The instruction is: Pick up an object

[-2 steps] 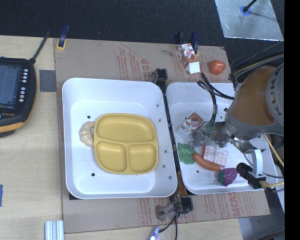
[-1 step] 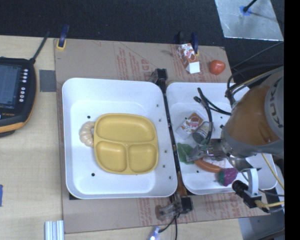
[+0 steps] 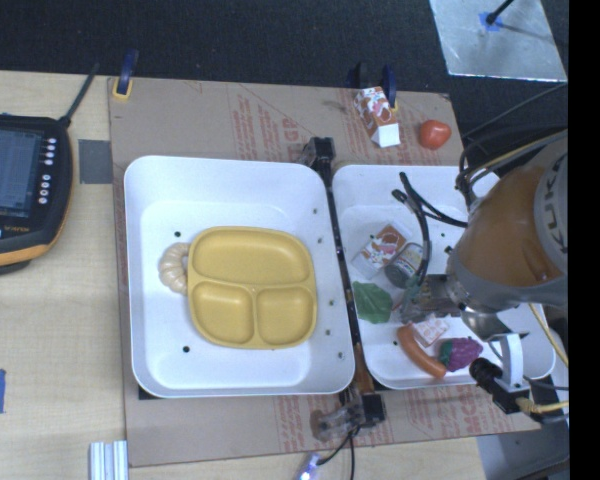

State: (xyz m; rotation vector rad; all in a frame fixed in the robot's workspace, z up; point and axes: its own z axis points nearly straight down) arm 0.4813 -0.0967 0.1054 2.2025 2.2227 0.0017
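The arm [image 3: 510,238] reaches in over the right bin [image 3: 380,183], its wrist low above the clutter, and the claw [image 3: 427,306] sits just above the middle of the pile; whether it is spread or pressed together I cannot tell, since the wrist body hides its tips. The pickable things all lie in that bin: a small can [image 3: 406,264] beside a red-and-white packet [image 3: 385,244], a green leafy piece [image 3: 373,302] against the bin's left wall, an orange sausage-like piece [image 3: 418,352] near the front edge, a purple item [image 3: 460,351] just beside it, and a pale carton [image 3: 432,329] between the sausage and the claw. The left bin [image 3: 145,268] holds a yellow divided tray [image 3: 252,286] with a beige ring-like toy [image 3: 172,266] touching its left side, well apart from the arm. To do this step well, I judge the claw should settle on one thing only, most likely the carton or the can right beneath it, come down straight, and close across the narrow side so neighbours are not dragged along. The crowding is the risk: items touch or nearly touch, so an off-centre descent could nudge the can away or pinch two things at once. Lift slowly and check something actually sits in the claw before moving off
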